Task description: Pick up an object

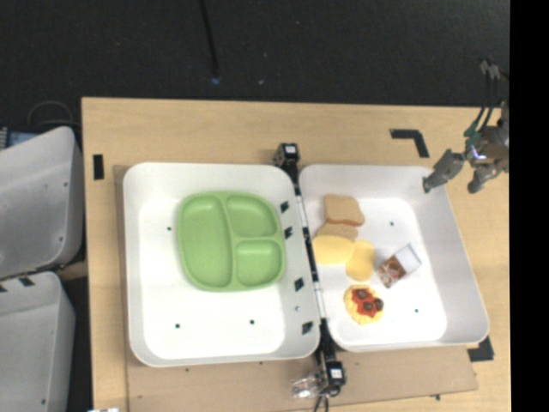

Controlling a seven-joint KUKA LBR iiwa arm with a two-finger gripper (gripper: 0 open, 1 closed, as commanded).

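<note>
from my seat the gripper (459, 172) hung over the right bin's (446, 316) far right corner, fingers spread, pinching nothing. the food lay down and to its left in that bin: bread (342, 210), cheese (334, 249), a pizza piece (364, 304), and a small packet (400, 265), nearest, its long axis slanting. the left bin held a green tray (230, 240). the wrist was cut off at the frame's edge and the fingertips were blurry.
</note>
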